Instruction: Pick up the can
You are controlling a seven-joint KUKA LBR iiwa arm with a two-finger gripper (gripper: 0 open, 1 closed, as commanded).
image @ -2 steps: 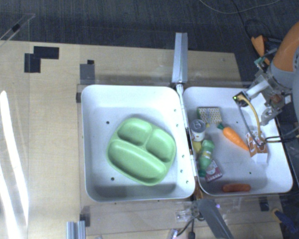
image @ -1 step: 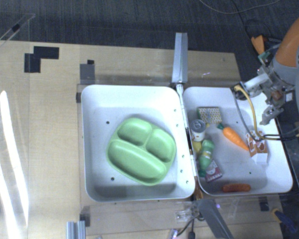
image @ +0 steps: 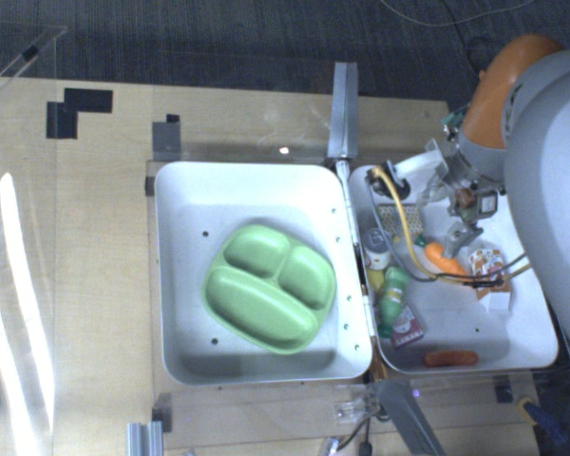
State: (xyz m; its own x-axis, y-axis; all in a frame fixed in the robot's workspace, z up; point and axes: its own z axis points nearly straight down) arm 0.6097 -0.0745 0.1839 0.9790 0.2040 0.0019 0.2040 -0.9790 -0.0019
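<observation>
Arm: enters from 3 o'clock, grey bulk over the right bin's far side, orange band at 1 o'clock, wrist angled down toward the bin's upper middle.
Gripper: low over the right bin, just above the carrot; nothing seen between the fingers; spread or closed, cannot tell.
Can: right bin, 9 o'clock edge against the divider, upright, silvery top showing; well apart from the gripper.
Bottle: green, just at 6 o'clock of the can, touching or nearly.
Other contents: red-dark packet at 6 o'clock of the bottle; red sausage-like piece near the front wall; orange-white wrapper under the arm's edge.
Left bin: green three-part plate, tilted.
Writing: none legible; labels too small and blurred.
Hidden: the right bin's 3 o'clock side lies under the arm; the yellow cable partly covers the contents.
</observation>
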